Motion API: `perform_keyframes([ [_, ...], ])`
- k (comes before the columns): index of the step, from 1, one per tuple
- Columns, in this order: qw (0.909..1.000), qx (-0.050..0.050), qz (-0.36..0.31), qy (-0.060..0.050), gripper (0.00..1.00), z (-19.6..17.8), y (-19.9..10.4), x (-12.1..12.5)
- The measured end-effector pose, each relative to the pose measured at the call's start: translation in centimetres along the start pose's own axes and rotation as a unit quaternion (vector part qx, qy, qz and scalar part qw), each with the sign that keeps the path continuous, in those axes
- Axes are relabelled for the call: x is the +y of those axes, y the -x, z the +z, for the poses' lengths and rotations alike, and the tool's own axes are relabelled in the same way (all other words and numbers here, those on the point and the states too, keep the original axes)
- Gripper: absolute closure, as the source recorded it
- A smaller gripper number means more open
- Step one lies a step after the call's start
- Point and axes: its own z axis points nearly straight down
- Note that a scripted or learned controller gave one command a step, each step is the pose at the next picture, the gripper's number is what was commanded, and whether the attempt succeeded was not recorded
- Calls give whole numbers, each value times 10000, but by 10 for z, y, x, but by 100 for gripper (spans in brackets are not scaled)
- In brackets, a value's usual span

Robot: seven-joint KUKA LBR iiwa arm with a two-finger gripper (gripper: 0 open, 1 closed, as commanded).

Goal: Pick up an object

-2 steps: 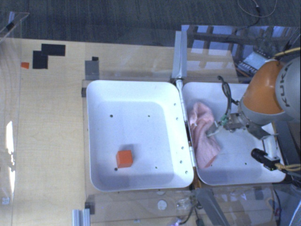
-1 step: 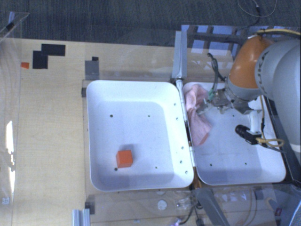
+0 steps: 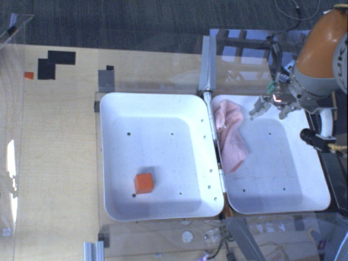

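Note:
A pink cloth lies crumpled against the left wall of the right bin. An orange cube rests on the floor of the left bin, near its front left. My gripper hangs over the back of the right bin, to the right of the cloth and apart from it. Its two fingers are spread, with nothing between them.
The grey arm with its orange band comes in over the right bin's back right corner. A metal divider runs between the two bins. Black markers lie on the bench at far left.

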Motion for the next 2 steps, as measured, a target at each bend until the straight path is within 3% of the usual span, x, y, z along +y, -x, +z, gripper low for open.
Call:
perform_keyframes([
  [1,9983,11,572,-50,0,105,-17,-9],
  [2,9997,-2,247,-13,0,32,52,20],
])
